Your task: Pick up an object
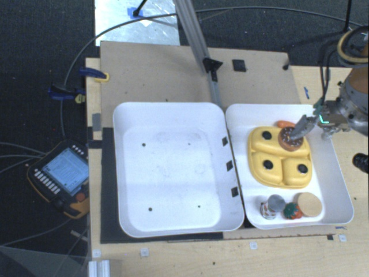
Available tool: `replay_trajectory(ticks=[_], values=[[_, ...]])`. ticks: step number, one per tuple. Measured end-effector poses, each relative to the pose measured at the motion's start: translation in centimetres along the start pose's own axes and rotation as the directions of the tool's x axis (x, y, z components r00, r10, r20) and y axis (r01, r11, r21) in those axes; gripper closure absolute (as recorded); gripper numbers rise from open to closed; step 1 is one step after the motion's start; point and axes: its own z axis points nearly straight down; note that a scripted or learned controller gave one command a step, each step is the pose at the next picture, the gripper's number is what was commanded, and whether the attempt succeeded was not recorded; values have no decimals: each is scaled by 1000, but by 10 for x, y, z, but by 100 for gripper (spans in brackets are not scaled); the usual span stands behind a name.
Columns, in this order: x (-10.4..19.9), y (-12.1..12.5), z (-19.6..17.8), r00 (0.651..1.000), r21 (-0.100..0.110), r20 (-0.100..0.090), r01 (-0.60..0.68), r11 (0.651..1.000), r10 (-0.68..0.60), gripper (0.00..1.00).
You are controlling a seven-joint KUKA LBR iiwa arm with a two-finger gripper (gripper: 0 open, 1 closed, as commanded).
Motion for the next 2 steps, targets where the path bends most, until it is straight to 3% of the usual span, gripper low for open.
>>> replay_trajectory(ticks=[1,2], values=[[0,0,-1,1000,-2,0,0,1000,0,0],[7,5,44,1000,1,0,-1,1000,1,0]])
